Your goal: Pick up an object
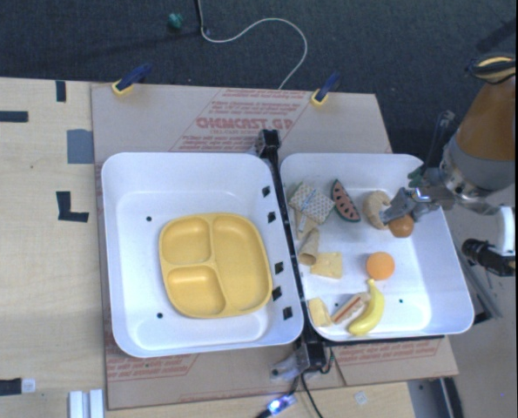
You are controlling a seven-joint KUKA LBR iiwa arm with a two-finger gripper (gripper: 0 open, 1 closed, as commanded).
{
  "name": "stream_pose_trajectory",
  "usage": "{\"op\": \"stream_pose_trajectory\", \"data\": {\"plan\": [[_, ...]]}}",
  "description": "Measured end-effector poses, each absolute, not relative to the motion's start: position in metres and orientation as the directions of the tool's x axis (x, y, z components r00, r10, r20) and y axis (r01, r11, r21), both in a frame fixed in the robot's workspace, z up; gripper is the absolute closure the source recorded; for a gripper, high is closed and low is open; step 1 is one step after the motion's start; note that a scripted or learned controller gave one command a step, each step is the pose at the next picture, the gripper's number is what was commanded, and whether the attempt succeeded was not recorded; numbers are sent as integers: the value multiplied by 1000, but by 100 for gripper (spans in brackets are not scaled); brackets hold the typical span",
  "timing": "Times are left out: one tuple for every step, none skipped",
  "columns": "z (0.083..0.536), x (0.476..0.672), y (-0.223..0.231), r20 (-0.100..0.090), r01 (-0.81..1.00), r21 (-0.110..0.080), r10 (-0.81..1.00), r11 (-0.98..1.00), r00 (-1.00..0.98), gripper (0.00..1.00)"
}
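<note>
Camera view, looking down at a slant, is showing the two white bins sitting side by side on a cardboard sheet (241, 116), which is being held to the bench by clamps at its far edge, probably so the bins are not sliding about under the arm; the left bin (132, 259) is holding a yellow divided plate (213, 263), lying flat in the middle as though waiting to receive things; the right bin (433, 307) is carrying the loose play food, scattered so that most pieces are lying apart from one another with room around them for fingers. A watermelon slice (346, 201) is lying near the far wall, an orange ball (380, 266) is sitting alone in the middle, and a banana (369, 312) is curving along the near side just beside a hot dog (347, 306). The arm (489, 138) is reaching in from the right, bending down over the bin's right wall, with the gripper (404, 209) angling down toward the left; its jaws are looking closed or nearly so around a small brown object (401, 226), which is sitting right at the fingertips, beside a pale rounded piece (378, 207); whether that object is truly being pinched or is merely lying under the tips, I cannot tell from here.
</note>
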State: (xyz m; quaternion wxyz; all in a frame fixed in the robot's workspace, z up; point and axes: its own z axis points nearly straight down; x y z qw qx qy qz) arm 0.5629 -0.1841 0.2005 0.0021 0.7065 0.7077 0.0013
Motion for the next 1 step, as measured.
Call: {"op": "stream_pose_trajectory", "data": {"plan": [[226, 564, -183, 0, 1000, 1, 1000, 2, -2, 100]]}}
